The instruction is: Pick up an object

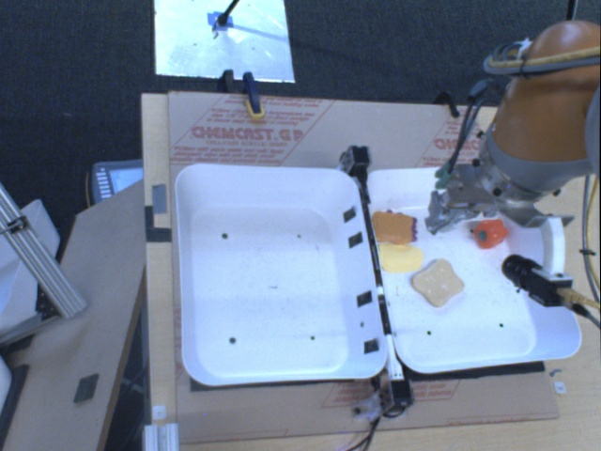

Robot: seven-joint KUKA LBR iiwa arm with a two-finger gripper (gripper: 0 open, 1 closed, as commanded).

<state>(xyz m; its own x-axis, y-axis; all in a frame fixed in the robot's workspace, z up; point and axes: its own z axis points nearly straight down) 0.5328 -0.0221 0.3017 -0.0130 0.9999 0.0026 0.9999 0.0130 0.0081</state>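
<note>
Several toy foods lie in the right bin (488,341). An orange-brown piece with a purple edge (394,226) is near the bin's left wall, a flat yellow piece (402,258) lies just in front of it, and a beige bread slice (438,283) is nearer the middle. A small red-orange piece (488,234) rests further right. My gripper (441,218) hangs low over the back of this bin, between the orange-brown piece and the red-orange piece. I see nothing held in it.
The left bin (272,280) sits beside the right one, with black clips (366,299) along the shared wall. Both rest on a cardboard sheet (282,130). The orange-banded arm (549,92) comes in from the right, above the bin's back right corner.
</note>
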